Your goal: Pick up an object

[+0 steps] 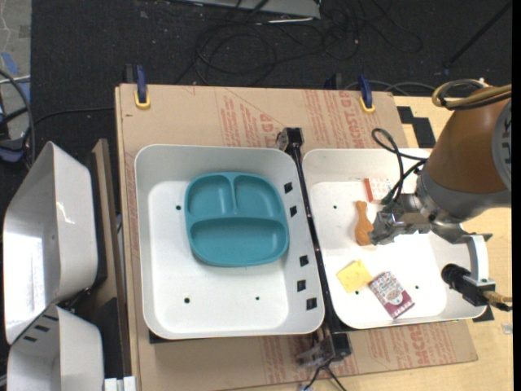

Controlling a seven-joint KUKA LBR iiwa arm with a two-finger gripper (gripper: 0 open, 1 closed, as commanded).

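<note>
The right bin [342,312] holds an orange-tan curved piece [361,221], a yellow block [352,275], a small pink and red packet [391,293] and a small red and white item [369,189] near the back. My gripper [385,226] is low inside this bin, right next to the orange-tan piece, touching or nearly touching its right side. The arm's grey and orange body [472,157] covers the bin's right part. Nothing is lifted off the bin floor.
The left bin [155,218] carries a teal divided plate [237,219]. A black divider strip [308,243] runs between the bins. White containers [45,235] stand off the bench at the left. Blue and yellow clamps [142,88] hold the cardboard's back edge.
</note>
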